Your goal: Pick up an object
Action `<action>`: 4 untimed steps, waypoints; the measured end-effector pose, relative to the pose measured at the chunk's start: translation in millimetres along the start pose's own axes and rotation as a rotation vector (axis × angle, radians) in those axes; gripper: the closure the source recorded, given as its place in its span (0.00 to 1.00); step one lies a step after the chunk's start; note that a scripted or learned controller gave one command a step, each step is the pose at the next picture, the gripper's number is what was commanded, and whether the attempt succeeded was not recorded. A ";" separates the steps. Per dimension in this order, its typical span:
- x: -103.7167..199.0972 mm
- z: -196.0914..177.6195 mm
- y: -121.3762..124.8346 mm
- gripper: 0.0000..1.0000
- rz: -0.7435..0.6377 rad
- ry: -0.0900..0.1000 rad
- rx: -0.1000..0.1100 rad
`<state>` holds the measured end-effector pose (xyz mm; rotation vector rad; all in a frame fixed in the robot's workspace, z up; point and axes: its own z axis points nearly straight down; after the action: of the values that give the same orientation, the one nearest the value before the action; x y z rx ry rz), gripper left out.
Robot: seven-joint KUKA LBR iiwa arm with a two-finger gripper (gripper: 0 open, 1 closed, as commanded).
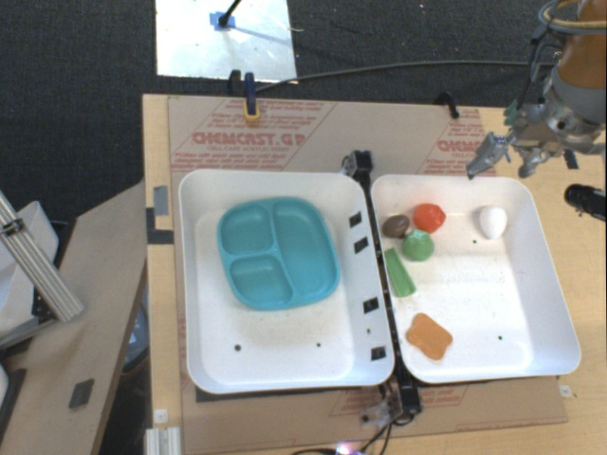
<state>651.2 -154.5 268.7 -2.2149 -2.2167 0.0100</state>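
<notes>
While end effector [507, 156] hovers apart, white egg [491, 221] below it

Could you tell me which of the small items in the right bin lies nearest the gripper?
The white egg-shaped item: it sits alone near the bin's far right, closest to the gripper.

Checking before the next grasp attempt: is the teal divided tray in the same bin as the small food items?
No, the teal tray lies in the left bin, apart from the items.
</notes>
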 end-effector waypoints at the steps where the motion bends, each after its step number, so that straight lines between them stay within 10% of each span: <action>1: 0.5 -8.4 1.6 0.00 -0.002 -0.002 -0.012; 4: -0.9 141.9 0.5 0.00 0.000 -0.001 -0.011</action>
<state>650.2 -155.2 126.8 -2.2210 -2.2231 -0.0010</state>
